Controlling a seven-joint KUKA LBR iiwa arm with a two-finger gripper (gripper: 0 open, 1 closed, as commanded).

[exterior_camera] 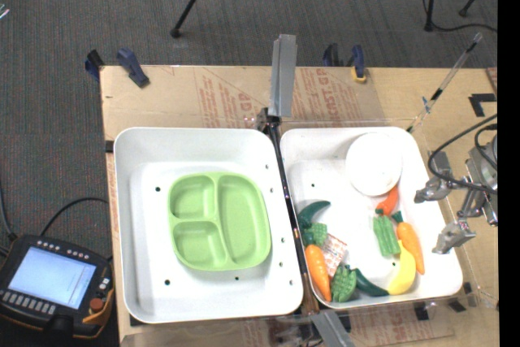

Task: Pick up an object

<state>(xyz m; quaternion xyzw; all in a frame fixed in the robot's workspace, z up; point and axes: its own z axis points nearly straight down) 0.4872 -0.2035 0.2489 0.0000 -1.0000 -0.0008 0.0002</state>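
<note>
The right bin [325, 144] holds a heap of toy food. A white round dish [374, 163] lies at its back. In front of it are a small orange piece [391, 199], a green ridged vegetable [385, 236], an orange carrot [410, 246] and a yellow banana [402, 276]. Near the bin's left wall lie a dark green pepper [313, 211], a red-and-white packet [334, 252], another carrot [318, 271] and a leafy green piece [344, 283]. My gripper [443, 215] hangs over the bin's right rim, open, nothing between its fingers [433, 193].
The left bin [138, 175] holds a light green divided plate [219, 221]. A grey post [283, 77] stands behind the divider between the bins. Blue clamps [130, 65] grip the bench's back edge. A teach pendant [53, 280] lies on the floor at front left.
</note>
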